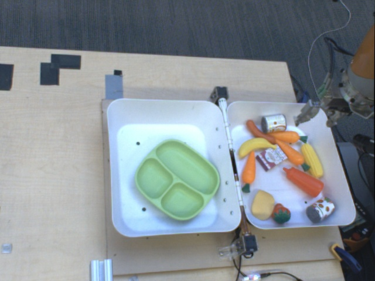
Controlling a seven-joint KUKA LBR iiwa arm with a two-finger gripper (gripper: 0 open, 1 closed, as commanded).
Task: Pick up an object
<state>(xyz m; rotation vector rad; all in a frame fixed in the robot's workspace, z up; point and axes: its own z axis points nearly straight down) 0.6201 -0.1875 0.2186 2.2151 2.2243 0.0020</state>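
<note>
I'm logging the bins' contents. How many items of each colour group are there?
Green divided plate: 1
Orange or red toy foods: 5
Yellow toy foods: 3
Cans: 2
Small packet: 1
Total: 12

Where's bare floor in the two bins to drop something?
Left bin: bare white floor all round the green divided plate, widest along the far edge and far-left corner. Right bin: crowded; banana, carrots, corn, can and more fill it. One small patch sits along its near wall between the strawberry and the grey toy.
</note>
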